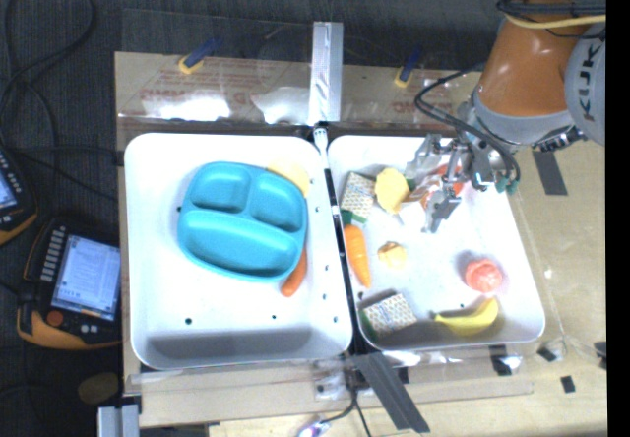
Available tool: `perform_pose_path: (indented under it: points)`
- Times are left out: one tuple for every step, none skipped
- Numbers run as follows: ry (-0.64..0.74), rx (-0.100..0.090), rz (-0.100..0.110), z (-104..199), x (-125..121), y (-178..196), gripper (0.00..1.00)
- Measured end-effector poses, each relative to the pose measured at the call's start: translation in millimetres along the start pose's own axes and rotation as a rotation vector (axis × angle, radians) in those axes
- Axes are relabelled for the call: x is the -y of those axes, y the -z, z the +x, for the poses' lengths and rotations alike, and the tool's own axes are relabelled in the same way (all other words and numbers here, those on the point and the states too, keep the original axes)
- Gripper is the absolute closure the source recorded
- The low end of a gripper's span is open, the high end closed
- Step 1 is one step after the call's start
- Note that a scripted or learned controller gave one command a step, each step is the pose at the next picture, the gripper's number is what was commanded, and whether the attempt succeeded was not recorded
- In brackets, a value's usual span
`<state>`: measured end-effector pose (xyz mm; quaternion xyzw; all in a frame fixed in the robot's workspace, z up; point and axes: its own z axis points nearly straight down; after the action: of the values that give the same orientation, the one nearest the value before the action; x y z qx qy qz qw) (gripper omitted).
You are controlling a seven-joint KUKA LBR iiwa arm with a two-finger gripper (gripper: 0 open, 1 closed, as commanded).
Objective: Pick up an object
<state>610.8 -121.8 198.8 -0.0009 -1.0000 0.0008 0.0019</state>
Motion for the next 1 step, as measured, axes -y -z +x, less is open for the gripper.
perform_pose_path:
  points:
    - [-0.118, 0.002, -0.001, 17.8, 19.5, 50.7, 0.0]
